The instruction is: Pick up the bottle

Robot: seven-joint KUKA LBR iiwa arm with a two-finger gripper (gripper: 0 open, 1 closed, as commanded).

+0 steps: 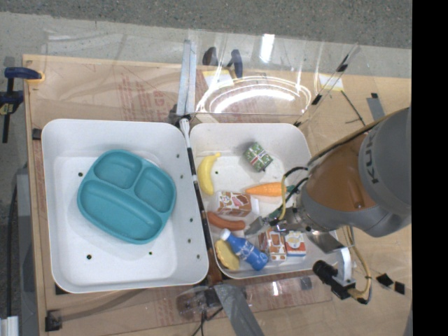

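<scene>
Bottle in right bin, arm hiding bin's right side

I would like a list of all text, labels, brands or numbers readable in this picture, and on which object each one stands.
"KU": dark letters on the grey arm, cut off at the picture edge.
Brown carton: printed pictures, too blurred to read.
Green box: pattern, no legible words.
Red and white carton: print too small to read.
Blue bottle: no legible label.
Wooden bench: faint reddish marks, unreadable.
</scene>
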